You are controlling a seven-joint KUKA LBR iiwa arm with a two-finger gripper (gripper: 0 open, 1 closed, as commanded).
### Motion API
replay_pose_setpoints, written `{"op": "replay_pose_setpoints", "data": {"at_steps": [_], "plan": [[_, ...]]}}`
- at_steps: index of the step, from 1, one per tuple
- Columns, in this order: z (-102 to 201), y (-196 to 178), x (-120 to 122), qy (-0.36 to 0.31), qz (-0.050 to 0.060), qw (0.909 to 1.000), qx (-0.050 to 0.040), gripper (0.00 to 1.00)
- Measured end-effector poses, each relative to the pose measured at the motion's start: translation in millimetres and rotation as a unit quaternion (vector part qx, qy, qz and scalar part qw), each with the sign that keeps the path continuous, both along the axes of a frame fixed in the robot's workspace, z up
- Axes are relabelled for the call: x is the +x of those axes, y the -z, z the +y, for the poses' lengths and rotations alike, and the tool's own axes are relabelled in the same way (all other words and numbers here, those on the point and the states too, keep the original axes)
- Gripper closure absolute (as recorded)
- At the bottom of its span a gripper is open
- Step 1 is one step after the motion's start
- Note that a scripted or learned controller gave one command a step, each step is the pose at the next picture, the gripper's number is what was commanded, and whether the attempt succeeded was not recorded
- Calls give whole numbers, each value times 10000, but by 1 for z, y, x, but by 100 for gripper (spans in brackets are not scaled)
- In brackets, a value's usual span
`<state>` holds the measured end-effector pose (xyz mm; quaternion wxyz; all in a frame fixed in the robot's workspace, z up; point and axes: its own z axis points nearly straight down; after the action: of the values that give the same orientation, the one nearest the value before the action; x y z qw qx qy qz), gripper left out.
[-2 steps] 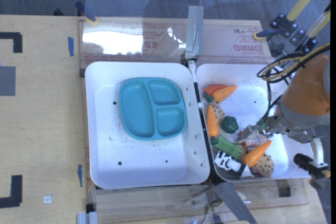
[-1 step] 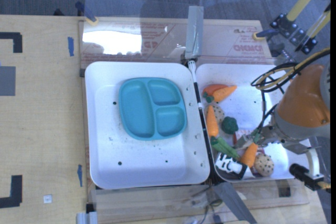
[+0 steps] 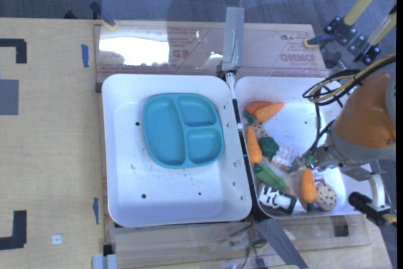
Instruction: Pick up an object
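The arm (image 3: 368,113) reaches in from the right over the right bin (image 3: 286,88), its orange band above the wrist, and the gripper (image 3: 313,159) sits low among the toy food near the bin's front. Just below the gripper stands a small orange carrot (image 3: 307,186), close under its tip; whether the gripper touches it is too small and cluttered to tell. The rest of the right bin's load lies to the left of the gripper: a carrot (image 3: 269,111) pointing toward the back corner with a red-orange piece (image 3: 257,106) beside it, another carrot (image 3: 253,145) lying along the left wall, a dark green broccoli-like piece (image 3: 268,147) just beside that, a long green vegetable (image 3: 271,174) nearer the front, a crumpled clear wrapper (image 3: 285,156) next to the gripper, a speckled cookie (image 3: 325,197) by the front wall, and a black packet (image 3: 276,198) with white lettering — the letters cannot be read. The left bin (image 3: 119,154) holds one thing — a teal divided plate (image 3: 182,129) with three compartments, lying flat toward the back. Behind the bins a clear panel (image 3: 296,53) carries red printing, too blurred to read.
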<state>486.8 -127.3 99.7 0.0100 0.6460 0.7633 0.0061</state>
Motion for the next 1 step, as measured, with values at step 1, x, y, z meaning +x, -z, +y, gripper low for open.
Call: {"op": "replay_pose_setpoints", "data": {"at_steps": [1], "plan": [[75,-86,26,175,94,9998,29,100]]}}
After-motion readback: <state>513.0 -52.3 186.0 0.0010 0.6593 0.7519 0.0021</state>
